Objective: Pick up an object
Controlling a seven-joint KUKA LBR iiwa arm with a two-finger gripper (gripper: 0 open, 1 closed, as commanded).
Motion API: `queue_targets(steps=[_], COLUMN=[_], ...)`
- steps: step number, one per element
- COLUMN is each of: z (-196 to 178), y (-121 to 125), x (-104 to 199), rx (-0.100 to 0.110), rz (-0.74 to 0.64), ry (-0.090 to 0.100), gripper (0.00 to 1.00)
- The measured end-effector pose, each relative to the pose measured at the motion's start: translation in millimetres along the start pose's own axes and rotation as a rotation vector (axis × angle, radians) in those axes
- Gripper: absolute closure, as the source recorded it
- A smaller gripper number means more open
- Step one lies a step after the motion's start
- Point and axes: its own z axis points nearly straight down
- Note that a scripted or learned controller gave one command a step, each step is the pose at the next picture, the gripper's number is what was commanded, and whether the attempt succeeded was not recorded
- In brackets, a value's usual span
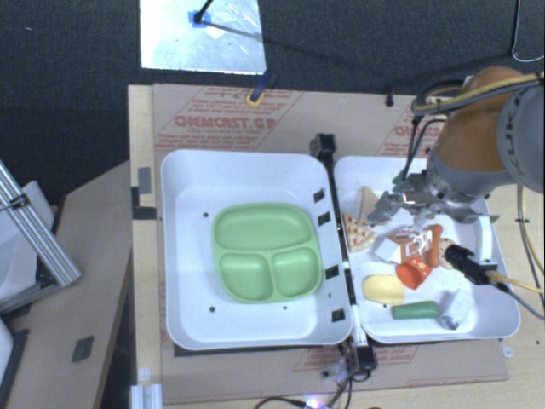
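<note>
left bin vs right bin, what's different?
The left bin holds one thing, a green divided tray lying flat at its middle; the right bin holds a scatter of small items, among them a pizza slice, a yellow piece and a green piece. The hand is over the right bin, not the left bin. Both are shallow, white and sit side by side.
</note>
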Motion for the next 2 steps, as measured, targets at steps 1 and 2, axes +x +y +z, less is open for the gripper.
queue_targets(steps=[1, 2], z=[62, 86], y=[2, 4], x=[-3, -2], rx=[-0.002, -0.006], rz=[0.000, 0.000], ry=[-0.001, 0.002], gripper=[0.00, 0.00])
